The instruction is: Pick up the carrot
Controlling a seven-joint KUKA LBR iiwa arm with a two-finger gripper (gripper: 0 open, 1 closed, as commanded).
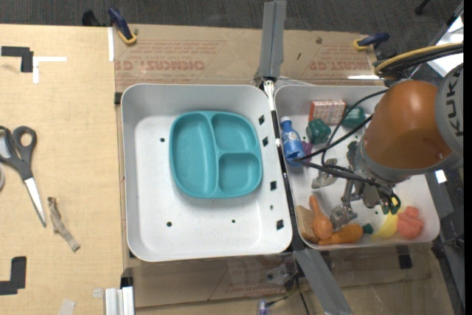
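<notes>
Right bin [435, 192]: orange carrot [321, 221] (stubby, tapered) under tool [344, 214]; grip state unclear.

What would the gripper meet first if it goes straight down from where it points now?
Most likely the carrot: the gripper points down into the right bin, with its tip just above the carrot's near end. Depth is hard to judge from this slanted view, so it may land slightly beside it.

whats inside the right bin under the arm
The right bin holds the carrot near its front edge, a blue bottle, a pink box, a green toy and yellow and pink pieces. The arm covers the bin's middle.
</notes>
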